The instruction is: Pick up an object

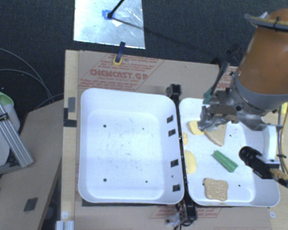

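step: grab | end effector [209, 122] grip: we cannot tell | tan wedge [215, 137] right under it | we should drop straight down, squeeze gently

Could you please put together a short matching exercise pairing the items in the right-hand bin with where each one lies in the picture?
Things:
1. green block
2. tan toast-shaped piece
3. yellow oval piece
4. gripper

Places:
A. against the divider between the bins
B. near the bin's front edge
C. over the items at the bin's far end
D. middle of the bin, lying at a slant

Pairs: 1-D, 2-B, 3-A, 4-C
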Motion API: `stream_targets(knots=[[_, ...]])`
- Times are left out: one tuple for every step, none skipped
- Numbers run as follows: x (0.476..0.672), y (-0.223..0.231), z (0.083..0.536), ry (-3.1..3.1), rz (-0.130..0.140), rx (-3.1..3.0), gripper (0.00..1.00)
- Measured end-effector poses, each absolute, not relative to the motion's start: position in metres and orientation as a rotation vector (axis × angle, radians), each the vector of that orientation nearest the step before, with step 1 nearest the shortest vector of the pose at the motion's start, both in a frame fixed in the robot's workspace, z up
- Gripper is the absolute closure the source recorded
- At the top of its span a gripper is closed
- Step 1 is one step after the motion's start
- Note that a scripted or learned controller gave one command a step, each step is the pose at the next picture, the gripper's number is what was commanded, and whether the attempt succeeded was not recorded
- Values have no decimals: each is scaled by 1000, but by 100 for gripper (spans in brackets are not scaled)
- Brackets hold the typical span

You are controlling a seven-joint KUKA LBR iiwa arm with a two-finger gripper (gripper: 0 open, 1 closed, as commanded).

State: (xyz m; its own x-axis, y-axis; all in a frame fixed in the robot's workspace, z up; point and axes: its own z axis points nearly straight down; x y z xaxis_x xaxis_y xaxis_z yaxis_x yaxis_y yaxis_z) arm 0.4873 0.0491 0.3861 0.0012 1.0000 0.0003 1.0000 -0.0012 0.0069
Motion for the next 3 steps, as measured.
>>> stream_targets(knots=[[487, 8, 301, 2219, -5, 2226, 100], [487, 27, 320, 2226, 5, 2214, 100], [487, 35, 324, 2226, 3, 2215, 100]])
